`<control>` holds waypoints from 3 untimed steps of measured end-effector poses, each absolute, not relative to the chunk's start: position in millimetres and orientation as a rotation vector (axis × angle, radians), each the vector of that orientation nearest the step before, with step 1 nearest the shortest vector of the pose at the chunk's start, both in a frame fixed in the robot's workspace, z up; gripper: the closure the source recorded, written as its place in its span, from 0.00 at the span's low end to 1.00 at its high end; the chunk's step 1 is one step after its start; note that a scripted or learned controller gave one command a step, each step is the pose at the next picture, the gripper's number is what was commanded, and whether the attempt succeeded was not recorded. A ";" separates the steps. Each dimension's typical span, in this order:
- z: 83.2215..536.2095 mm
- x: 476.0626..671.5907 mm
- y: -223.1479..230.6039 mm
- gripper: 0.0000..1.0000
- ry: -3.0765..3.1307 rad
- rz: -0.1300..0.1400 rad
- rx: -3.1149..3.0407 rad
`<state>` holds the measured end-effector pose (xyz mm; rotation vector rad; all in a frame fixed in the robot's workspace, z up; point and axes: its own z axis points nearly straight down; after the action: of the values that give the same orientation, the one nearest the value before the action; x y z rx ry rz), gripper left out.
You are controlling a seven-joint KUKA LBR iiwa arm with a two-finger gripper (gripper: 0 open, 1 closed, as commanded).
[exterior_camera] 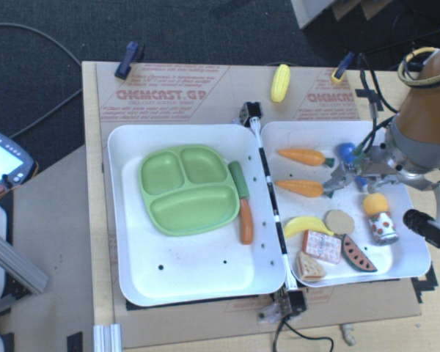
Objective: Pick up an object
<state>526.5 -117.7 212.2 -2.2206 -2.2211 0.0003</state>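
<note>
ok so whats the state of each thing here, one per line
gripper: low in the right bin, at the lower carrot's leafy end
lower carrot: lying flat
upper carrot: lying flat
green tray: flat in the left bin
corn: outside the bins
can: tilted

On the brown sheet (169, 94) covering the bench, far to the left of the tool (350, 176), red letters read "CHEMCAST GP"; the same print repeats just above the tool
</note>
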 end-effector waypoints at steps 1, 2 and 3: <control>123.9 528.7 -167.1 0.00 -2.218 0.003 -2.222; 105.5 551.2 -187.3 0.00 -2.222 0.000 -2.221; 84.6 608.5 -145.2 0.00 -2.224 -0.002 -2.221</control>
<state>608.5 -145.2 84.6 -2.2208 -2.2238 -0.0020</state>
